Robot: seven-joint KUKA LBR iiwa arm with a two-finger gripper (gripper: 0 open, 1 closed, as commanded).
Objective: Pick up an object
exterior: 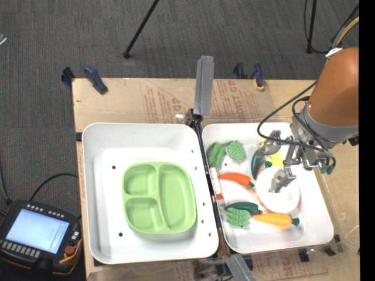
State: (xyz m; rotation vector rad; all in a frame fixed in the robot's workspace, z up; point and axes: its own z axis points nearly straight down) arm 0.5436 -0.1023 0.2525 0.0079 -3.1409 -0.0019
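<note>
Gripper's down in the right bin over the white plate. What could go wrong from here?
1. The two-finger gripper hangs over the round white plate, which lies flat with little edge to grab, so a grasp may slip off.
2. The orange toy carrot and the dark green toy vegetable lie close by the plate, so a descent could nudge them.
3. The yellow toy piece sits partly under the wrist, hard to judge.

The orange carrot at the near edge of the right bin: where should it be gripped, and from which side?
Grip the orange carrot at the middle of its thick orange body, coming straight down from above. It lies flat and lengthwise across the right bin, so the fingers should close across its narrow width. The green toy touches its pointed left end, and the white plate lies just behind it, so stay central.
</note>
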